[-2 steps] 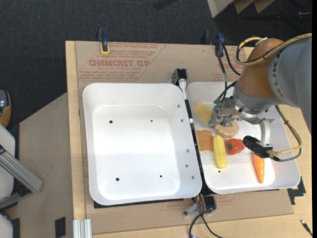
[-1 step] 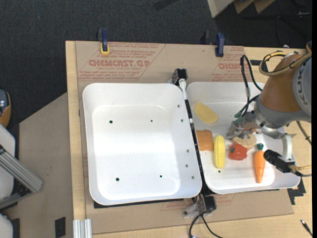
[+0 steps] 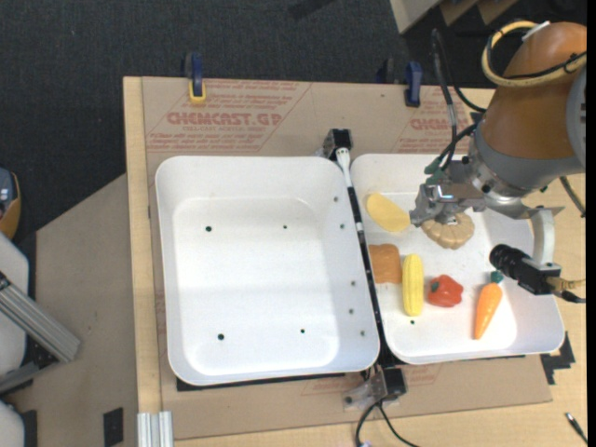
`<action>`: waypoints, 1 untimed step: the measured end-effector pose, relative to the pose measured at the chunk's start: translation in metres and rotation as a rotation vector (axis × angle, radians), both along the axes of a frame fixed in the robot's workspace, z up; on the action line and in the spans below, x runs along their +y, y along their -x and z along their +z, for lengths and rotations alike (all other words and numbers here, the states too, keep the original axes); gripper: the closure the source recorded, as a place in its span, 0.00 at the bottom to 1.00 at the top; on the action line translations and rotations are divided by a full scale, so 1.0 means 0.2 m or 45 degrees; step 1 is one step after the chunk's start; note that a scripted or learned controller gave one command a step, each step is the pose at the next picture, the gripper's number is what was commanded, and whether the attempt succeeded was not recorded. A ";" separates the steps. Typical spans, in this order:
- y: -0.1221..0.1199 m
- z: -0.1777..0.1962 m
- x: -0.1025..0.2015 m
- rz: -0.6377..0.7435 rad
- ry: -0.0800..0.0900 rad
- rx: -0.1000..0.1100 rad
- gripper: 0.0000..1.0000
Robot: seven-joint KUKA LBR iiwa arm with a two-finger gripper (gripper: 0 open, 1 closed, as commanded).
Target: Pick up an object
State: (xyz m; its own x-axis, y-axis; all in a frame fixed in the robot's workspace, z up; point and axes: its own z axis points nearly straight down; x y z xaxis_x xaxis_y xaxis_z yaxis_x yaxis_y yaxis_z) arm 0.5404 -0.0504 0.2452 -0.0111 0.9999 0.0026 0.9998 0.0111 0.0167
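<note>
The gripper [image 3: 441, 210] is covering the top of a tan cookie-like piece [image 3: 450, 234]; finger state, cannot tell. The carrot [image 3: 485, 310] is pointing toward seven o'clock.

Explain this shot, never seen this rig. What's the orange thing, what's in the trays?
It is one picture, taken by a fixed camera above a bench, looking down at a slant. The grey and orange thing at the right is a robot arm reaching in; a program drives it to pick up an object. Its claw is low over the right bin, just above a tan lump. Its fingers are too hidden to judge, and nothing is plainly held. The right bin also holds toy food: a yellow piece, an orange-brown block, a corn cob, a red pepper and a carrot. The left bin sits beside it on a board clamped to the bench.
</note>
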 end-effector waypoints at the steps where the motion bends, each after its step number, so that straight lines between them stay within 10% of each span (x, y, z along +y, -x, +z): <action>1: -0.20 -0.02 0.38 -0.003 0.003 0.014 1.00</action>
